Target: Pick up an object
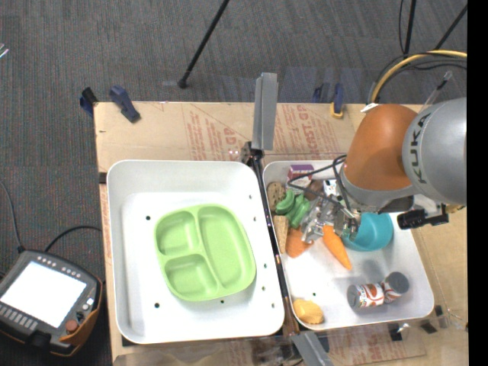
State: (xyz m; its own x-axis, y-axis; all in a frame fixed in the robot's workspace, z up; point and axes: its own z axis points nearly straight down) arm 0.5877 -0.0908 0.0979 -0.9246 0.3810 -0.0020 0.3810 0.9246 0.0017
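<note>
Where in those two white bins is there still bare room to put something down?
Left bin: bare floor all round the green tray, widest along its far edge. Right bin: a bare patch between the carrot, the can and the yellow piece. Its far half is crowded, with the gripper, the teal cup and toys packed close.
</note>
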